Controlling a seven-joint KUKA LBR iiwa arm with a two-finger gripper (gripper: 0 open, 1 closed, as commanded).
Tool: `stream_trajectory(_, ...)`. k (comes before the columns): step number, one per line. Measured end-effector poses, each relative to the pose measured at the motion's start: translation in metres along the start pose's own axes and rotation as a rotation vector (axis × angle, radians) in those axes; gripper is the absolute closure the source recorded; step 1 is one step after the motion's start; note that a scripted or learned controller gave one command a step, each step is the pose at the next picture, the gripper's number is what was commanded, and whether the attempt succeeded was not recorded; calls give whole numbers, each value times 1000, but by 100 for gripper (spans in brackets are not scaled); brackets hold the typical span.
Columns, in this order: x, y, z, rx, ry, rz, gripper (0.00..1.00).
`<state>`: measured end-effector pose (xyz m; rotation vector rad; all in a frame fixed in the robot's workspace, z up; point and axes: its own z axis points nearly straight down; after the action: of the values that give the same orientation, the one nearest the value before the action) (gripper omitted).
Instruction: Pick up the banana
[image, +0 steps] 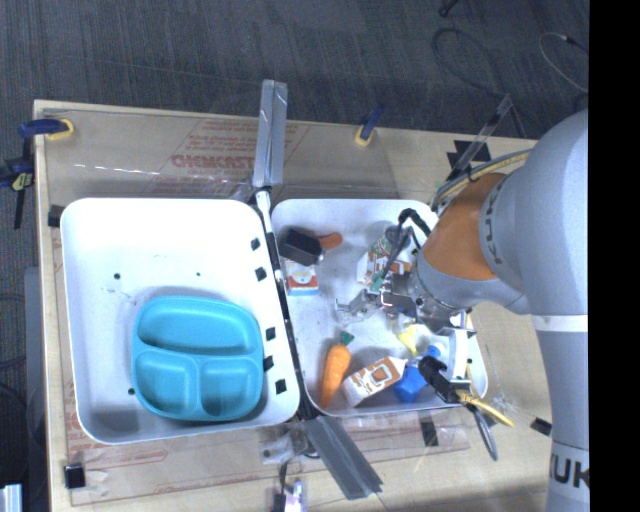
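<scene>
Poised low in the right bin (345, 215) with gripper (372, 296), grip state impossible to tell; banana (407, 340) just beside, toward the near rim, mostly tucked under the wrist, long axis hidden

Looks down at a slant on a tabletop (150, 150) bearing two white bins side by side. Left bin (100, 240) holding a blue divided tray (198, 357). Right bin (340, 222) crowded: an orange carrot (335, 372) lying beside a small carton (374, 380), a blue block (410, 385) near it, a dark item (300, 245) by the left wall. Grey arm (540, 240) with orange band reaching in from the right, gripper (385, 290) low over the clutter. Yellow bit (408, 338), perhaps the banana, just under the wrist, mostly hidden.
</scene>
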<state>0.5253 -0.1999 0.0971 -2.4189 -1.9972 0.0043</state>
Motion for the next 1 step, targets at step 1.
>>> stream_trajectory(1,13,-6,6,0,1,25,0)
